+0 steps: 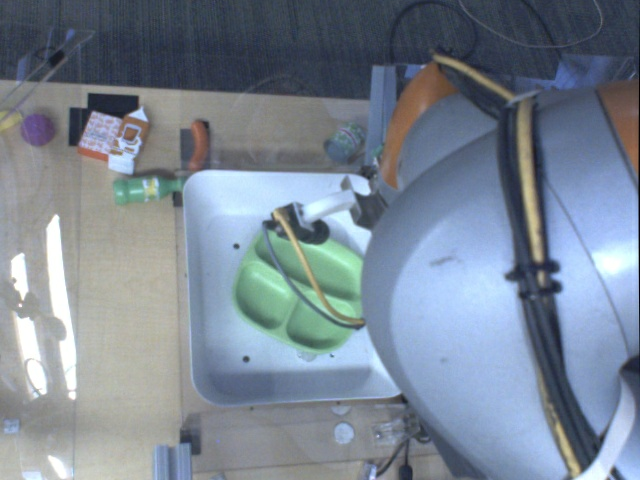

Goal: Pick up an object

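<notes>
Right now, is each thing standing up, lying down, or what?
green plate: lying flat in the white bin, hollows facing up.
green bottle: lying on its side on the bench, beside the bin.
small carton: lying flat on the bench.
purple ball: resting on the bench.

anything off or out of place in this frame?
Yes. A green plastic bottle lies on its side on the wooden bench, beside the white bin's upper-left corner, outside it. A small orange-and-white carton and a purple ball also sit outside. The green divided plastic tray lies in the bin.
</notes>
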